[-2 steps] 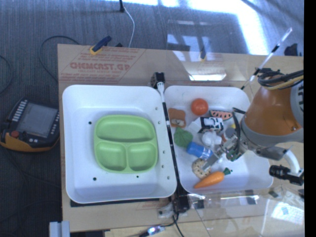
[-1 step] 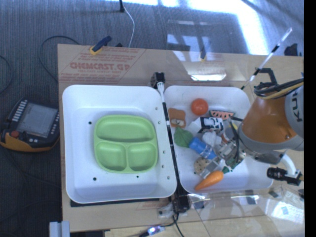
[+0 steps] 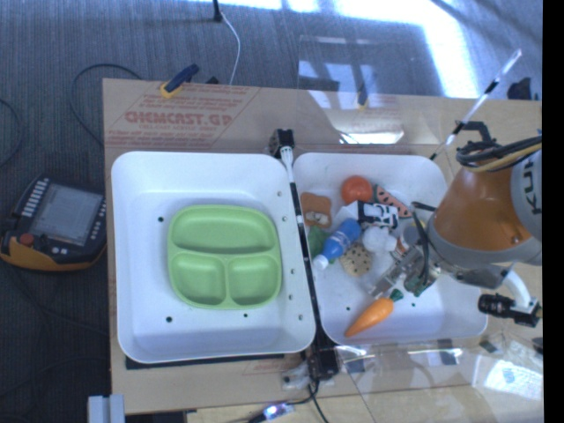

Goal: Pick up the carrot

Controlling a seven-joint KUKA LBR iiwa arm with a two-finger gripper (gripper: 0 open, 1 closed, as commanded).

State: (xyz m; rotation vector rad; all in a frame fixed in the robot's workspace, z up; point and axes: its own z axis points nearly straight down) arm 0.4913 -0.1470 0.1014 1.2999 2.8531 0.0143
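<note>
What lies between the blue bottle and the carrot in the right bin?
In the camera view, the round speckled tan piece lies between the blue bottle and the carrot, then bare white floor.

A green three-compartment tray lies in the left bin. In the right bin, a blue bottle lies at seven o'clock from a red ball.

Your two white bins look like smooth moulded plastic with a soft sheen. The green divided tray reads as matt plastic. You see the carrot as a smooth, faintly glossy orange toy, likely plastic. The bench board looks like matt brown cardboard or wood. The arm's orange band is glossy; the gripper shows bare metal.
</note>
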